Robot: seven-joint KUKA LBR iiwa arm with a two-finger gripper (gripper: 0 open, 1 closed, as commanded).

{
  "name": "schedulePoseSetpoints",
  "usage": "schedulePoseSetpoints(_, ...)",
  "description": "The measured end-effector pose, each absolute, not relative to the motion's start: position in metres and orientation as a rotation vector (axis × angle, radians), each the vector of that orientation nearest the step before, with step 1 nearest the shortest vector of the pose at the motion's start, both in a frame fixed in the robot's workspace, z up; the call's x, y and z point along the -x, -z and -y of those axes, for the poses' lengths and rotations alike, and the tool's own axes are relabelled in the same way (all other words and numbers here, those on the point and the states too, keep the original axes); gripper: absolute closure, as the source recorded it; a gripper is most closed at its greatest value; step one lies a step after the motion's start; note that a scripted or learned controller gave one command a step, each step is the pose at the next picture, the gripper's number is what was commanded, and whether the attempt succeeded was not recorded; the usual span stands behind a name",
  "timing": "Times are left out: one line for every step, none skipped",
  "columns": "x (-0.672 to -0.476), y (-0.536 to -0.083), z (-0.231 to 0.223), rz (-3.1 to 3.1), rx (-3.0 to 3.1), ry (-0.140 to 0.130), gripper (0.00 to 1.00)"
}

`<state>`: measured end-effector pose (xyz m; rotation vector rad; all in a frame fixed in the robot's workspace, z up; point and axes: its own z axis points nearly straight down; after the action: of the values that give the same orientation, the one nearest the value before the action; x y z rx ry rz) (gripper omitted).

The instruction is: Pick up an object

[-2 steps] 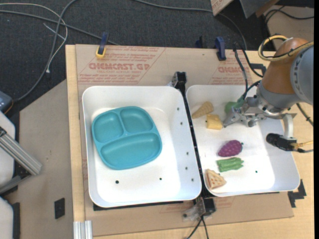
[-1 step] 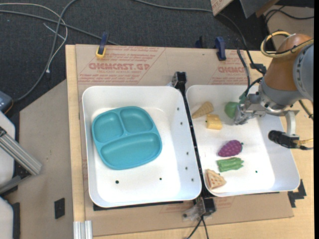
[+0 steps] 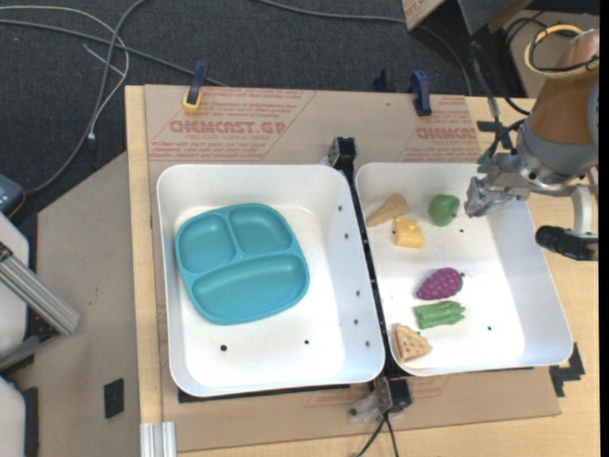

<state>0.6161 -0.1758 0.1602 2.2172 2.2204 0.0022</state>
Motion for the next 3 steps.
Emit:
schedulePoseSetpoints(-0.613,-0.209,0.167,-2.222,-2.216,-0.003,1.00)
schedulePoseSetpoints(-0.615,-0.249,0.168,-2.222,-2.217,-0.002,1.00)
schedulePoseSetpoints(-0.613,-0.253,0.111,-2.232,-2.219,0.001,1.00)
